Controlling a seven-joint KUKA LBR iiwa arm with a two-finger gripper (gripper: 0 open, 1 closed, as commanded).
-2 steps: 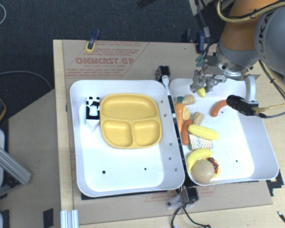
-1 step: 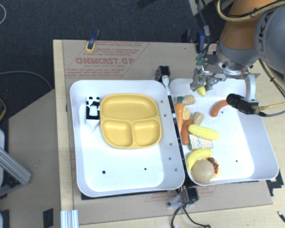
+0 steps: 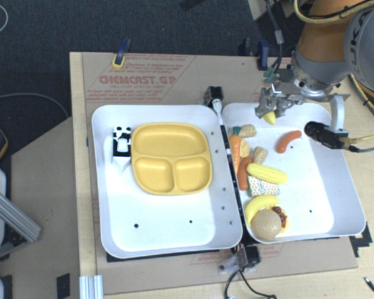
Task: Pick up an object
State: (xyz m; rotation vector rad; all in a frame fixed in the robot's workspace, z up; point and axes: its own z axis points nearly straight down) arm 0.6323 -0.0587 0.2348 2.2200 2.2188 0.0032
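Where two white bins [image 3: 112, 185] sit, cardboard [image 3: 143, 76] apparently covers the bench.

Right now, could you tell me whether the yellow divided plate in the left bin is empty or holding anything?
Empty. The yellow divided plate lies flat in the left bin, and all three compartments show only bare yellow surface; the toy food sits in the right bin.

Dark blue-grey carpet floor [image 3: 50, 17]; cardboard-topped bench [image 3: 156, 73]; loose cables [image 3: 25, 98] trailing at left; even light.
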